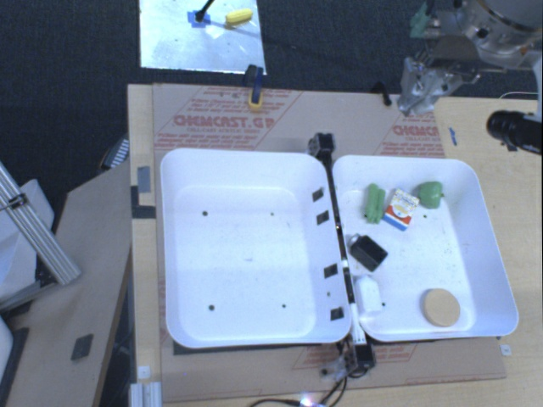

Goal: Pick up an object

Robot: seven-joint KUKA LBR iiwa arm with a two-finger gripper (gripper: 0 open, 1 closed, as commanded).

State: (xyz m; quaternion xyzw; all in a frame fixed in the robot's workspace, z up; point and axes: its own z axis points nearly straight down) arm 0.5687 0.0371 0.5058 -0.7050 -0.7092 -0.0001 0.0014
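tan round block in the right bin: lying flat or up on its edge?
Flat. The tan round block shows its full circular face to the camera, near the front right corner of the right bin, apart from the other items.

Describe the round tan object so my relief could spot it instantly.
Look in the right bin, at its near right corner. The tan disc lies flat there, apart from the rest. It is the only round, tan thing.
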